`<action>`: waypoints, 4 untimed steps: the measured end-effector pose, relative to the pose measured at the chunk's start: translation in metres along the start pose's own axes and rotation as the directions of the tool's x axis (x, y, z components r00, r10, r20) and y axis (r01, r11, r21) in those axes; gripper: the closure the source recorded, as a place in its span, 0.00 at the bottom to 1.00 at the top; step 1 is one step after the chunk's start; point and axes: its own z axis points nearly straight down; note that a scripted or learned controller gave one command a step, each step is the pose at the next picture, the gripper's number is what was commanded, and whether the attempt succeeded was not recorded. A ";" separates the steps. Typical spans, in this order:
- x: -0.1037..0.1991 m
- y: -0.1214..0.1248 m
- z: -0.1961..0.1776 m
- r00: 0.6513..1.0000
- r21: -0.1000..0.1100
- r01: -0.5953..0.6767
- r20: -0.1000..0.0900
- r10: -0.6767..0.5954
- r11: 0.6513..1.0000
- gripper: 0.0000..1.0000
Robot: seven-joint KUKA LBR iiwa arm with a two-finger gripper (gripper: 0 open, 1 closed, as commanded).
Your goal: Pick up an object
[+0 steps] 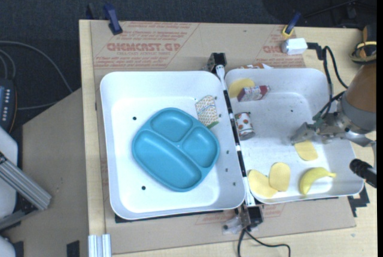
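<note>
The gripper (303,135) sits low in the right bin (281,79), its tip just above a pale yellow chip-shaped piece (306,151) (the nearest candidate for the pick). To do this well, the tip should come straight down over that flat piece and close across its narrow side, since so thin a thing could slide away if nudged sideways. Near it along the front edge lie a yellow banana (315,178) and two more yellow slices (269,180); a small can (243,124) rests by the dividing wall. The left bin (119,130) holds a blue divided plate (174,148). The claw is small, dark and blurred here: it seems to touch nothing, but whether it is spread or pressed together I cannot tell
</note>
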 end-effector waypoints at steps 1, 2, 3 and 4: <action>0.018 -0.051 0.009 1.000 0.003 -0.001 -0.002 0.001 1.000 0.00; 0.036 -0.006 0.010 1.000 0.001 0.001 -0.001 -0.001 1.000 0.00; 0.078 0.027 0.010 1.000 0.000 0.001 -0.001 -0.001 1.000 0.00; 0.083 0.069 0.010 1.000 0.001 0.002 0.000 -0.002 1.000 0.00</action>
